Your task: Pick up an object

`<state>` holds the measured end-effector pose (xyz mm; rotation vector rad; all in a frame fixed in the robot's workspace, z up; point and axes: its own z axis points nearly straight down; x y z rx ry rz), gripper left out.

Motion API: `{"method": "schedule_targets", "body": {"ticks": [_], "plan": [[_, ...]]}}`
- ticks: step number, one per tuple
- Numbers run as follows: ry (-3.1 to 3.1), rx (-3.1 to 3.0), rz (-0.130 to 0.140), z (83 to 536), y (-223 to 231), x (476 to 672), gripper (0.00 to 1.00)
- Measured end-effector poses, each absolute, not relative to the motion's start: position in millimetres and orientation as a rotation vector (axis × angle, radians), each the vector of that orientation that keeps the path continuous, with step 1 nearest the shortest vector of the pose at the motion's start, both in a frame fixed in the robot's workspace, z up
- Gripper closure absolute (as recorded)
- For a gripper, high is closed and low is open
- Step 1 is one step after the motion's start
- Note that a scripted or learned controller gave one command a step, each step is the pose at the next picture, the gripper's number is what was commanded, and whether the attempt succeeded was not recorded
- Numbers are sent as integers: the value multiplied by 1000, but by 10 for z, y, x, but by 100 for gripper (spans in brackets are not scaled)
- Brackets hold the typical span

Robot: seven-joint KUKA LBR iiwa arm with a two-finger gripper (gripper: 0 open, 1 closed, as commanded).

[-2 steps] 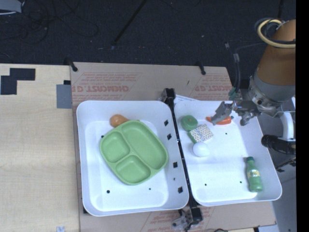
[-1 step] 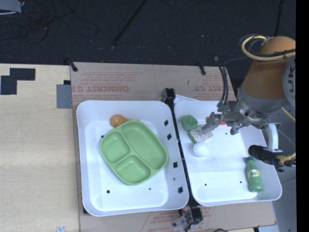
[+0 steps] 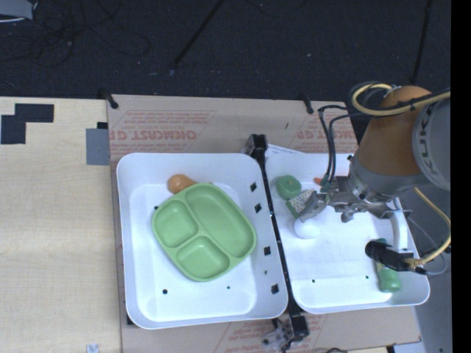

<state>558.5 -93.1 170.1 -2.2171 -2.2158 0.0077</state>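
Note:
In the right bin (image 3: 346,289), my gripper (image 3: 310,205) reaches in from the right and hangs low over the bin's left part. A white rounded object (image 3: 305,229) lies just below it. Just above it, near the divider, sits a green rounded object (image 3: 287,187). A small grey-green piece (image 3: 296,203) lies right at the gripper's tip; whether it is gripped I cannot tell. Another green object (image 3: 389,279) lies in the bin's near right corner. The left bin (image 3: 140,271) holds a green divided plate (image 3: 204,230) with an orange object (image 3: 179,183) behind it.
The arm's grey and orange wrist (image 3: 388,153) covers the right bin's far right part, with cables and a black fitting (image 3: 384,252) beside it. A black divider (image 3: 266,226) runs between the bins. Cardboard (image 3: 184,127) lies under both.

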Motion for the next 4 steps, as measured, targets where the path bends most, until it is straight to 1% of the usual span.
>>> {"method": "schedule_targets", "body": {"ticks": [1, 2, 3, 4], "plan": [[-2215, -2216, 9, 1201, -929, 5473, 0], [-2209, -2226, 5, 1331, -951, 5486, 100], [-2223, -2221, -2, 1826, -935, 5588, 100], [-2222, -2222, -1, 2285, -947, 5594, 100]]}}
